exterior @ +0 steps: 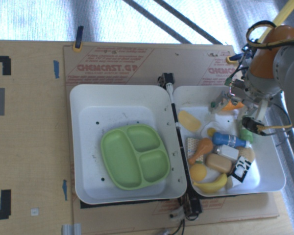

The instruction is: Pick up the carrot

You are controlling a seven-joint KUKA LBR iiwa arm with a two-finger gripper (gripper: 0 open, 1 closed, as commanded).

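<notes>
Now we see a green plate in the left bin; in the right bin, the carrot lies under the gripper, beside a bottle and banana. Its grip we cannot tell.

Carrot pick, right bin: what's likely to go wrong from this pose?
1. The claw sits at the right bin's far corner, with something orange, probably the carrot, under it; the arm hides the contact, so a miss may go unseen.
2. The toys are packed tight: banana, blue bottle and chicken leg touch, so a swing could knock them.
</notes>
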